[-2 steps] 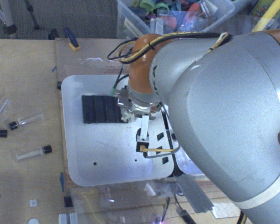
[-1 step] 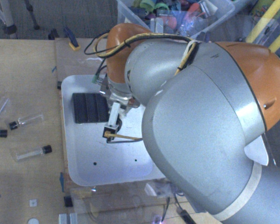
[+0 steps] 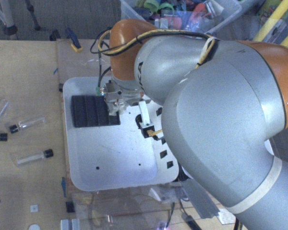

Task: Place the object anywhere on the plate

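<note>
Black ribbed rectangular object [image 3: 93,111]: it lies flat in the upper left part of the white bin, with its long side running left to right.
My gripper [image 3: 114,104]: it hangs over the right end of the black ribbed object, at or just above its upper right corner. I cannot tell whether it grips anything.
My arm [image 3: 216,104]: large and grey, it reaches in from the right and covers the right half of the scene. Its orange band [image 3: 126,47] sits just above my wrist.
Shallow white bin [image 3: 110,162]: its floor below the black ribbed object is mostly bare, apart from two small dark specks.
Wooden bench [image 3: 24,71]: several small clear vials with black caps [image 3: 33,155] lie scattered to the left of the white bin.
Clear plastic tub of colourful items [image 3: 182,4]: it stands beyond the bench, at the top.
</note>
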Robot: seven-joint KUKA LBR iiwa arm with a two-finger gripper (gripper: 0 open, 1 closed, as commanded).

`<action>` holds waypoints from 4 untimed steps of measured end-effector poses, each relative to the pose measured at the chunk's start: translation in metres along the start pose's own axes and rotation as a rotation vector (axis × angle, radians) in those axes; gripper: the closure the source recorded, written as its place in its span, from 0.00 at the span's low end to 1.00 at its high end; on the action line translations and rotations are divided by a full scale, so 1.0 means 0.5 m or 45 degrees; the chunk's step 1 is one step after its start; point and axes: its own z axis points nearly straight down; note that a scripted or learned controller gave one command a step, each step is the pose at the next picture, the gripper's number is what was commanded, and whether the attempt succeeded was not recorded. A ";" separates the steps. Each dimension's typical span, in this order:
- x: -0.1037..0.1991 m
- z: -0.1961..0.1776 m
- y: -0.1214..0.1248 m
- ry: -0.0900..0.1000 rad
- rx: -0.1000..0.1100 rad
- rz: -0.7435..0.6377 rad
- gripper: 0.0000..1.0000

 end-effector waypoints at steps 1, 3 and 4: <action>-0.123 -0.003 -0.173 0.043 -0.071 0.083 1.00; -0.011 -0.007 -0.231 0.042 -0.083 0.007 1.00; -0.002 -0.007 -0.063 0.030 -0.060 0.200 1.00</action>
